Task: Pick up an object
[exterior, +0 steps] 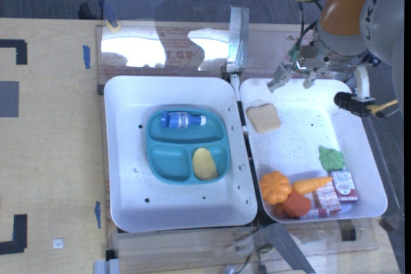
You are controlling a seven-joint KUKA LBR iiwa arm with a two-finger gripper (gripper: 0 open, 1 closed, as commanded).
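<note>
My gripper (pixel 294 79) hangs over the far edge of the right bin (pixel 359 138), its two fingers spread apart with nothing between them. A tan bread slice (pixel 264 117) lies just in front of it and to the left, apart from the fingers. At the bin's near end sit an orange pumpkin-like toy (pixel 275 187), a carrot (pixel 313 185), a red block (pixel 297 205), two small cartons (pixel 343 184) and a green leaf (pixel 331 157).
The left bin (pixel 122 157) holds a teal divided plate (pixel 168 162) with a blue bottle (pixel 183 119) and a yellow oval (pixel 205 163). A grey taped post (pixel 237 38) stands behind the divide between the bins.
</note>
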